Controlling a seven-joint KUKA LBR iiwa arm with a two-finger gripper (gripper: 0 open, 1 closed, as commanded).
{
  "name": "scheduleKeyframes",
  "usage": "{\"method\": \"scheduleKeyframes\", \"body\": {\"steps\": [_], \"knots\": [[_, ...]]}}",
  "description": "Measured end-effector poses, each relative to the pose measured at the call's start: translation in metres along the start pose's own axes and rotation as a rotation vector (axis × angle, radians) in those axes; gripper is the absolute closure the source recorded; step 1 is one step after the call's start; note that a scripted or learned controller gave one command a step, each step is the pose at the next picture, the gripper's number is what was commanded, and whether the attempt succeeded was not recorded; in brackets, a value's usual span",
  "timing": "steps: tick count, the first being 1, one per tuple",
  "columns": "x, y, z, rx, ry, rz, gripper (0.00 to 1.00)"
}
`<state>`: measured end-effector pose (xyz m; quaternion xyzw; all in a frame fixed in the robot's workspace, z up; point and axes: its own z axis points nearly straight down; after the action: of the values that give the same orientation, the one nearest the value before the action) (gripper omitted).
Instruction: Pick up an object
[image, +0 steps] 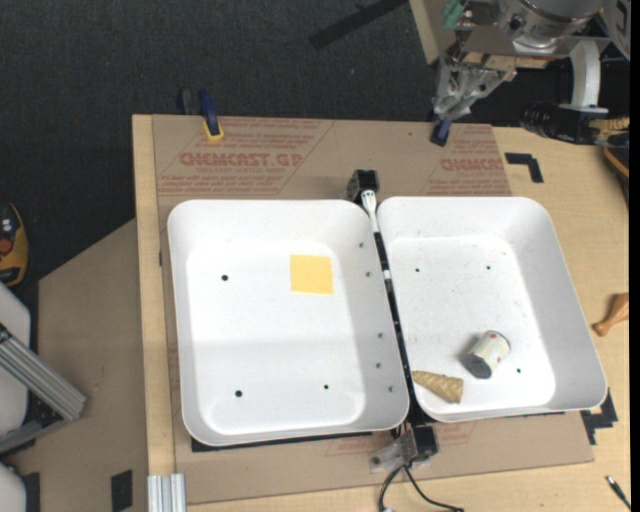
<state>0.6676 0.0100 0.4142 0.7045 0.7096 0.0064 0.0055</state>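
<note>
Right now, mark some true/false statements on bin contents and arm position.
1. The flat yellow square lies in the left white bin. True.
2. The tan cone lies in the left bin. False: it lies in the right white bin, near its front edge.
3. The small white cylinder with a dark end lies beside the cone. True.
4. The gripper hangs above the yellow square. False: it is beyond the bins' far edge.
</note>
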Motion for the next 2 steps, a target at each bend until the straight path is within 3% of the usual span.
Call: {"method": "scheduleKeyframes", "body": {"steps": [1,2], "knots": [[0.054,-0.004,0.108,0.026,0.000,0.002,1.00],[0.068,-0.003,0.122,0.021,-0.002,0.006,1.00]]}}
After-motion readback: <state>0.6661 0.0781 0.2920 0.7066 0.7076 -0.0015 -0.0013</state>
